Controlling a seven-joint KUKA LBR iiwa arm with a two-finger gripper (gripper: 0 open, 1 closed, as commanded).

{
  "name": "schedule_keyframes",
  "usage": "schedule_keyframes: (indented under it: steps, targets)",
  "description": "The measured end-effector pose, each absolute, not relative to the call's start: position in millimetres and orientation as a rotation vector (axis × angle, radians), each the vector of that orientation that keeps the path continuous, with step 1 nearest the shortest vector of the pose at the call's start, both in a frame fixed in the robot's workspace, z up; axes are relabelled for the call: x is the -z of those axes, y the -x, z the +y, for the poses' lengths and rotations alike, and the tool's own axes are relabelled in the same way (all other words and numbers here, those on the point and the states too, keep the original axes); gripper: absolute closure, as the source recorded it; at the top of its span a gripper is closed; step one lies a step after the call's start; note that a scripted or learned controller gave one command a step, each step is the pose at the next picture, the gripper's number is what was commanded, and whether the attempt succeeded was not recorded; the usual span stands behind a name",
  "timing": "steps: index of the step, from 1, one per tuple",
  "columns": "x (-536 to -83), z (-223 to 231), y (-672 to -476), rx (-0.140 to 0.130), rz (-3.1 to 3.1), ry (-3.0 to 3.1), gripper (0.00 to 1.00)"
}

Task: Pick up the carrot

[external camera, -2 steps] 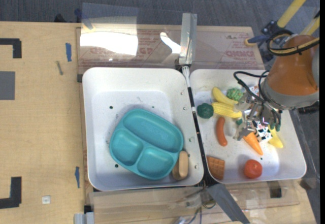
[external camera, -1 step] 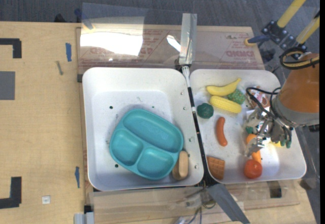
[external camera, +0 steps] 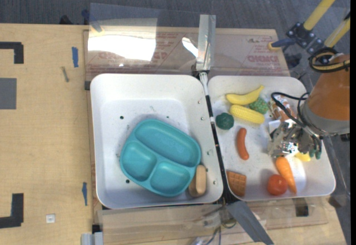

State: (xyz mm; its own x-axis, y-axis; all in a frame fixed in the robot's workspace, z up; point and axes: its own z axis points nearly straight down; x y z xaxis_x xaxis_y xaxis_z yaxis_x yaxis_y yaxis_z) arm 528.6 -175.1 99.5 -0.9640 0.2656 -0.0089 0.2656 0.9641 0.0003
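The carrot (external camera: 285, 174) is orange, tapered, lying in the right bin (external camera: 328, 183). The gripper (external camera: 286, 146) hangs just above its top end; its grip cannot be told.

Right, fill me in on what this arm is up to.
The arm's gripper is down in the right bin, sitting right at the top end of the carrot, which lies near the bin's front right corner beside a tomato. Whether it actually has the carrot can't be told from here. The left bin holds a teal divided plate.
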Motion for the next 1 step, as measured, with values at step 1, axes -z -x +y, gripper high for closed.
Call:
schedule_keyframes:
  steps: [1]
  targets:
    - [-98.2, -174.3, -528.0, 0.000, 3.108, -0.419, 0.00]
